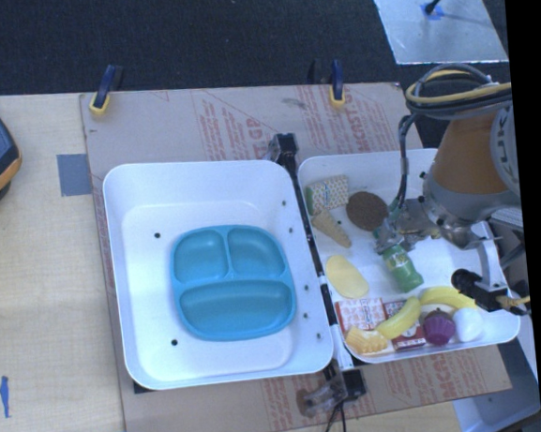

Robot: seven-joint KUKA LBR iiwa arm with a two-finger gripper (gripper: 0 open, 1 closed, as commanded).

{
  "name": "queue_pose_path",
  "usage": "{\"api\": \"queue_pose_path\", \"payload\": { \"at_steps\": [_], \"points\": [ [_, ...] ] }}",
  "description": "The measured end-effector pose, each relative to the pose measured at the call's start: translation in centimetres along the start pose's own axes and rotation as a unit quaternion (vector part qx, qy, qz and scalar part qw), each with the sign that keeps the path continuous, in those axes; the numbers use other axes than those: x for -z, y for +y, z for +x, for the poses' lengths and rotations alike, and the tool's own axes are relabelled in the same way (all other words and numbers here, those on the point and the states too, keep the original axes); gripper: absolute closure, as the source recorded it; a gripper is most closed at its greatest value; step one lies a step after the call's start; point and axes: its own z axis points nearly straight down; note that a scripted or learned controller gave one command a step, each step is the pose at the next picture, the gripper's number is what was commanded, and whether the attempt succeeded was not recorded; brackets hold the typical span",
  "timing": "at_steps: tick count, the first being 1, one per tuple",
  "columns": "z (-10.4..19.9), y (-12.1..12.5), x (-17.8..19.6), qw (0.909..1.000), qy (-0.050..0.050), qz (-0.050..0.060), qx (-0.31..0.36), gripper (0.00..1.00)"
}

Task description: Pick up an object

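We're early on, honestly: the arm (468, 160) hangs over the right bin (469, 339), its gripper (395, 237) sits right above the green bottle (402, 269), grip unclear, so nothing's lifted yet.

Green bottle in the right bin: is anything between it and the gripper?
Nothing visible stands between them. The gripper is right at the top end of the green bottle; the brown round object lies just beside it, up-left.
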Motion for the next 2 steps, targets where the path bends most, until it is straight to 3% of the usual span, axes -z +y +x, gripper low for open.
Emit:
{"api": "queue_pose_path", "payload": {
  "at_steps": [1,2],
  "points": [
    [2.5,-0.7,3.3,1.0000,0.000,-0.003,0.001,1.00],
    [11.6,-5.2,8.8,1.0000,0.002,-0.001,0.004,1.00]
  ]
}}
